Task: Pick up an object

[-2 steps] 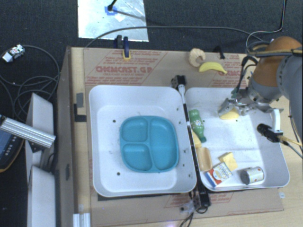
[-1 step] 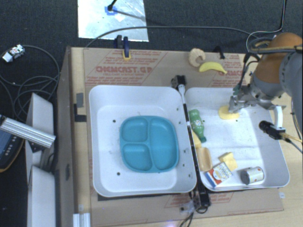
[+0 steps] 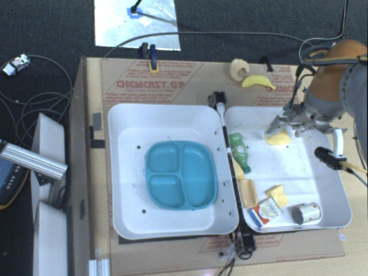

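Cans and cartons first: a silver can (image 3: 306,213) and small carton (image 3: 266,210) lie nearest in the right bin (image 3: 322,171); a green bottle (image 3: 239,151) sits left. Farther back, the gripper (image 3: 286,126) touches a yellow block (image 3: 279,138); its grip cannot be told.

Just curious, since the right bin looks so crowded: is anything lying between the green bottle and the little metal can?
Yes. In the camera view, between the green bottle and the metal can lie a yellow block and a red-and-white packet.
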Controlling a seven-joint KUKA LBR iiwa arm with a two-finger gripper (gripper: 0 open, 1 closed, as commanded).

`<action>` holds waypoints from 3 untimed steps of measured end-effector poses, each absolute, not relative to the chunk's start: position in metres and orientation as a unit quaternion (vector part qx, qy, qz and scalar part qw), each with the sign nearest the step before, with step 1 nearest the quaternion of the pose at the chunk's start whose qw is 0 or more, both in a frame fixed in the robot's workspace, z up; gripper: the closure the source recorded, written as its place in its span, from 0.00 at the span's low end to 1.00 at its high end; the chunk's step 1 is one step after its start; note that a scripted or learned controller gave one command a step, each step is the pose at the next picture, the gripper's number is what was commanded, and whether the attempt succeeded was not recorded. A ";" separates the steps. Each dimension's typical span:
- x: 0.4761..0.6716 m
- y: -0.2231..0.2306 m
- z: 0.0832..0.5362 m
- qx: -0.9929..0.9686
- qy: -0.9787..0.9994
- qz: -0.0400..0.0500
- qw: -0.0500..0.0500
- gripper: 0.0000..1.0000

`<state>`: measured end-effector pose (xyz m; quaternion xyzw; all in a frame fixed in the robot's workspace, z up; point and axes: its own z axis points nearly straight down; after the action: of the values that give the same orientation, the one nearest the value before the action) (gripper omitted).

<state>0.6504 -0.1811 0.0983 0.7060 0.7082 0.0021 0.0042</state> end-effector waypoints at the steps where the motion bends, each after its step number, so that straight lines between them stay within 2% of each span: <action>1: 0.616 -0.207 0.128 0.707 0.708 0.000 0.002 0.00; 2: 0.661 -0.158 0.092 0.706 0.709 0.001 0.000 0.00; 3: 0.663 -0.159 0.104 0.705 0.709 0.002 0.003 1.00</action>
<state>0.6626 -0.1592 0.1044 0.7048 0.7094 0.0017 0.0027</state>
